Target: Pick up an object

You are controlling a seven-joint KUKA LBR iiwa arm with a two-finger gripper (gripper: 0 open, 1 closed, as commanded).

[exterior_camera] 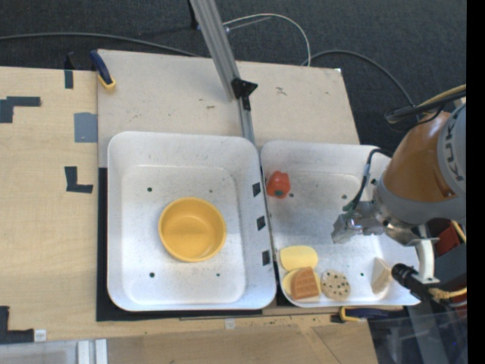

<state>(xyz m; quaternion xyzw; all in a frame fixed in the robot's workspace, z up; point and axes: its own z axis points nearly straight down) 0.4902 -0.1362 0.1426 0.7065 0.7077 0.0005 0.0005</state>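
Grey metal, my tool [350, 226] hangs low over the middle of the right bin [318, 152]; whether it is open or closed I cannot tell, and I see nothing gripped in it. Nearest to me, below and a little left along the bin's near edge, lie a pale yellow piece [298, 257], a toast-like brown slice [305, 283] touching it, and just beside that a round speckled cookie [334, 284]. A cream wedge [380, 276] sits lower right of my tool, near the bin's corner. A small red-orange object [278, 184] rests up and to my left, close to the bin's left wall, well apart from me. Farther left, the left bin [121, 203] holds a yellow bowl [192, 229], upright. Both bins sit on the tabletop [167, 89].
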